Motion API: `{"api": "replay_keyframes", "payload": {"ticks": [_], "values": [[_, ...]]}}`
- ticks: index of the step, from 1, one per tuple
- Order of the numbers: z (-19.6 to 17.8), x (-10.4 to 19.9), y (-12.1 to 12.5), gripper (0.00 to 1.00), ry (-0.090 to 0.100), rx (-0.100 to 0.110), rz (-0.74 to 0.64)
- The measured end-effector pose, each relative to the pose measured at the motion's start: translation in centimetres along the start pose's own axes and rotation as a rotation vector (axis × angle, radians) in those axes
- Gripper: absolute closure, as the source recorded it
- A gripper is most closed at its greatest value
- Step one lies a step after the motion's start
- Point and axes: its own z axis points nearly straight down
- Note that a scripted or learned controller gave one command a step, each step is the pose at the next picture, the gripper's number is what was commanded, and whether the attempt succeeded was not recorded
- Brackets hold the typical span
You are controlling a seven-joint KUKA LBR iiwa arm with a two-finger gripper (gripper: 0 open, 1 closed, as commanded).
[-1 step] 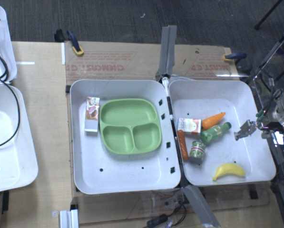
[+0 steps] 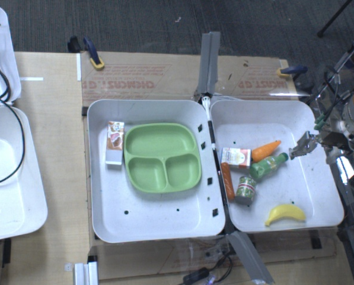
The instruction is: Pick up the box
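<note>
A small box (image 2: pixel 115 142) with a reddish-brown picture lies flat in the left bin (image 2: pixel 99 212), against the left side of a green divided plate (image 2: pixel 162 157). A second small box (image 2: pixel 235 157), white and red, lies in the right bin (image 2: pixel 319 189) near its left wall. My gripper (image 2: pixel 302 146) hangs over the right part of the right bin, just right of a green bottle (image 2: pixel 268 165). It is about a hand's width from the white and red box, and nothing shows in it.
Around the second box lie an orange carrot (image 2: pixel 265 150), a long orange-red piece (image 2: pixel 227 181), a small can (image 2: pixel 245 190) and a banana (image 2: pixel 286 214). A grey divider post (image 2: pixel 209 64) stands between the bins at the back.
</note>
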Motion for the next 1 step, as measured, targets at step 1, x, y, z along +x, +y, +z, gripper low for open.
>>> {"api": "replay_keyframes", "payload": {"ticks": [1], "values": [[0.01,-0.01,-0.01,0.00,0.000,0.001,0.000]]}}
